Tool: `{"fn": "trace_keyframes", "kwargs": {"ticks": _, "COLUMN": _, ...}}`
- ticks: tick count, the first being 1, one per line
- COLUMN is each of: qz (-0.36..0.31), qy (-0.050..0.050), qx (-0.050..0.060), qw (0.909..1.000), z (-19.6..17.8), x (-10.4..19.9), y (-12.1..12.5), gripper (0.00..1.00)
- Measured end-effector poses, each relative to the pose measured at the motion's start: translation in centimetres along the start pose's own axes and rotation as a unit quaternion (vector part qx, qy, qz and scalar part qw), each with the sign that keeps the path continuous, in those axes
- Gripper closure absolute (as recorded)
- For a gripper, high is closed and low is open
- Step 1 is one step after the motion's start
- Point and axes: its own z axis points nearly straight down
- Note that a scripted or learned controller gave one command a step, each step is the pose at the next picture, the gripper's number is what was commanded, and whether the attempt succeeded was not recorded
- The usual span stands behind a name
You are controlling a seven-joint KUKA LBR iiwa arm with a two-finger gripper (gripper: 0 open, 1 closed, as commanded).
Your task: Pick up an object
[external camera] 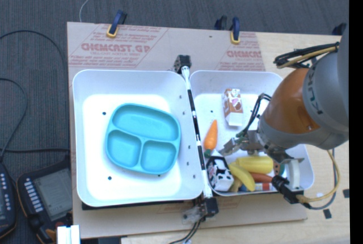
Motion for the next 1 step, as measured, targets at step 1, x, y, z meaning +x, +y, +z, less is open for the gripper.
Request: {"fn": "trace_keyframes", "kwargs": {"ticks": 1, "qz": 0.002, "qy": -0.003, "qx": -0.001, "qw": 1.0000, "z": 0.80, "x": 0.70, "y": -0.15, "gripper": 0.00}}
